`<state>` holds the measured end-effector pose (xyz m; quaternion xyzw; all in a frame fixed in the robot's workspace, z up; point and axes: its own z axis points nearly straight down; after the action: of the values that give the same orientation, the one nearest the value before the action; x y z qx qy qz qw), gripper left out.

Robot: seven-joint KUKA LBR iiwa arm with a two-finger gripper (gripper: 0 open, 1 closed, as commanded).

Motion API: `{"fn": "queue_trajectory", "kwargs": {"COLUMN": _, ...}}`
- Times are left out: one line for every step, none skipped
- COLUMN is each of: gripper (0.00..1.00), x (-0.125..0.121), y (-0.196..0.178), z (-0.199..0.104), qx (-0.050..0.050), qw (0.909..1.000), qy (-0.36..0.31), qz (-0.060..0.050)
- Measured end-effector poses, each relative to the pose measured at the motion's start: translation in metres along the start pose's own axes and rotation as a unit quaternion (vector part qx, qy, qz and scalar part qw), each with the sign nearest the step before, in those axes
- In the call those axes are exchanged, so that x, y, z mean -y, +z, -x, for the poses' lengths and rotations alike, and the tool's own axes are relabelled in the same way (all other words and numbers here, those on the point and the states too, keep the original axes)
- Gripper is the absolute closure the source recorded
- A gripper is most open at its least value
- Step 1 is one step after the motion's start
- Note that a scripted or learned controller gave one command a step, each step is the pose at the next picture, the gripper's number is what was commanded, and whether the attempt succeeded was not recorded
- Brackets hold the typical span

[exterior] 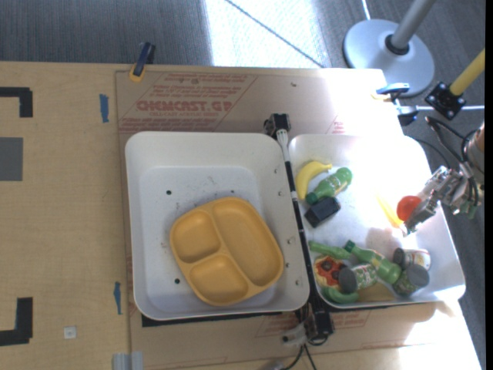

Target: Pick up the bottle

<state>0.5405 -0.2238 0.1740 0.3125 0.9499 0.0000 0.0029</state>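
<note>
Two green bottles lie in the right bin [431, 160]. A short, plump one [332, 183] rests beside a yellow banana [310, 174] near the bin's left wall. A longer one with a label [376, 265] lies on its side among the clutter at the bin's front. My gripper [417, 215] comes in from the right and hangs over the bin's right part, just right of a red round thing [407, 206]. It stands apart from both bottles, and I see nothing held in it.
A black block [322, 210] lies under the short bottle. Grey lumps [410, 272], a green strip and a red-patterned item [330, 269] crowd the front of the right bin. The left bin [154, 168] holds a yellow divided plate [225, 249].
</note>
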Motion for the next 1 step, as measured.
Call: {"fn": "queue_trajectory", "kwargs": {"gripper": 1.0, "x": 0.0075, "y": -0.022, "z": -0.0102, "qx": 0.0, "qw": 0.9845, "qy": -0.176, "qz": 0.0}}
